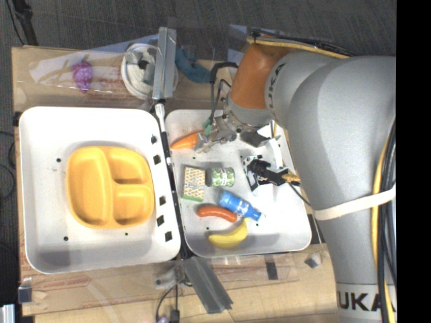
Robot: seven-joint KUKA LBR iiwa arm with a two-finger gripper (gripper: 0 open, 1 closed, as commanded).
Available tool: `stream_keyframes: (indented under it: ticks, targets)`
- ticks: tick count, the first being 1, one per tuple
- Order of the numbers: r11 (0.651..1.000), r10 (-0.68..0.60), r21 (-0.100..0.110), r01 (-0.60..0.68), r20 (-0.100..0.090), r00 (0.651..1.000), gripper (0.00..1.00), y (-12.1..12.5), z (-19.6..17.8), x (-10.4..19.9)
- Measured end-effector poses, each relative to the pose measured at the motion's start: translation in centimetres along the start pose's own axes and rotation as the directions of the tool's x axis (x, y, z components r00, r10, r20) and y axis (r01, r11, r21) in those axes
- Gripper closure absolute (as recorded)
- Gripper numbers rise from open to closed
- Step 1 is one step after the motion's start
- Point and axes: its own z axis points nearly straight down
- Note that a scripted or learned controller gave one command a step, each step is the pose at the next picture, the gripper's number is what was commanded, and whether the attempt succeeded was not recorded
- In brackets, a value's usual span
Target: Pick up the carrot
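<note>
carrot (184, 140) – orange, tapered, lying in right bin (296, 237) upper-left corner | hand (210, 137) – at its thick end, grip state cannot tell

The wooden bench (40, 69) bears two white bins: the left bin (37, 180); the right bin (286, 231); a purple toy (83, 74) and white cable coil (140, 69) lie far left.
</note>
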Motion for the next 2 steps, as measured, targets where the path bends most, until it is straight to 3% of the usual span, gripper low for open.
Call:
stream_keyframes:
  ticks: [1, 2]
  targets:
    - [1.0, 0.0, 0.0, 0.0, 0.0, 1.0, 0.0, 0.0, 0.0, 0.01]
    - [1.0, -0.004, 0.004, 0.004, -0.002, 1.0, 1.0, 0.02, -0.68, 0.06]
